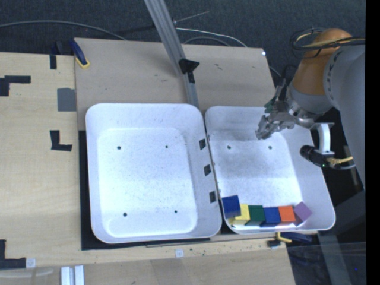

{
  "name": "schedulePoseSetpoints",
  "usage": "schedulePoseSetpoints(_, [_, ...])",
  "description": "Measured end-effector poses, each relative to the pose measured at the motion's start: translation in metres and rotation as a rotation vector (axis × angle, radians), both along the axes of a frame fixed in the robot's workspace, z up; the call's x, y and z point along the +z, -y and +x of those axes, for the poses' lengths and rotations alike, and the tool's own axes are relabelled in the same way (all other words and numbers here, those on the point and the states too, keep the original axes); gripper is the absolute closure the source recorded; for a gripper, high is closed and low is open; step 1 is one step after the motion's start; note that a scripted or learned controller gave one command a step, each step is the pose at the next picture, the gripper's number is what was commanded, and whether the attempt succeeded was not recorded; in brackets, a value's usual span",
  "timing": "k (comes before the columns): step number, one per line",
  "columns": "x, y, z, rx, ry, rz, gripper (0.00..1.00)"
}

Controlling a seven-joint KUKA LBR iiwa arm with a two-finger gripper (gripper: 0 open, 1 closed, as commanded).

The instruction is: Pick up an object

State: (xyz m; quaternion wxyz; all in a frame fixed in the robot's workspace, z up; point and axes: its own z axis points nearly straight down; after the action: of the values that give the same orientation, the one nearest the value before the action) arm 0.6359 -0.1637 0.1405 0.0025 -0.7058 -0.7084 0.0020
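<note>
Several small coloured blocks (blue, yellow, green, orange, purple) lie untouched along the near edge of the right-hand shallow white bin. Nothing is picked yet: the two-finger gripper hangs near the far edge, well apart, carrying nothing; its opening I cannot tell.

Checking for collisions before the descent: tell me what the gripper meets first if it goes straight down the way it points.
Probably the bare floor of the right bin: the gripper hangs above its far end, well away from the blocks. Depth is uncertain.

no readable text, labels, brands, numbers or signs anywhere
</note>
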Motion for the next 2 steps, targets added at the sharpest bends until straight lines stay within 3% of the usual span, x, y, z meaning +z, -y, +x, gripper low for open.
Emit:
schedulePoseSetpoints(1, [0.078,0.037,0.002,-0.005,0.013,-0.005,1.0])
schedulePoseSetpoints(2, [0.1,0.045,0.01,-0.002,0.009,-0.002,1.0])
